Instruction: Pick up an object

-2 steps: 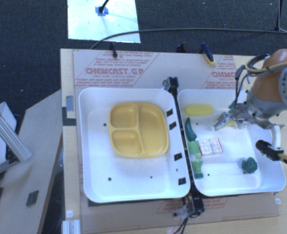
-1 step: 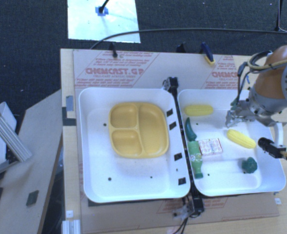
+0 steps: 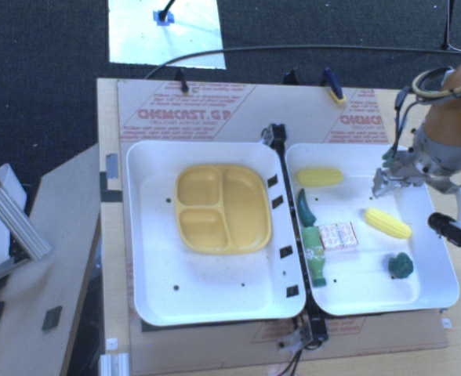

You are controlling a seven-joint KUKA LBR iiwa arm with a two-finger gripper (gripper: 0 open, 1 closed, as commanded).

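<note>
Two white bins are set side by side on the bench. The left bin is occupied by a yellow divided plate, which lies flat near its middle. In the right bin several items are spread apart: a corn cob lies near the far left corner, a second cob lies right of centre, a small patterned box lies just left of it, a green bottle is laid along the left wall below a dark green pepper, and a dark green lump rests near the front right. The arm is extended in from the right, and the gripper is positioned low over the far right part of the right bin, above the second cob and apart from it. Nothing is seen between its fingers; whether they are spread or closed cannot be told.
</note>
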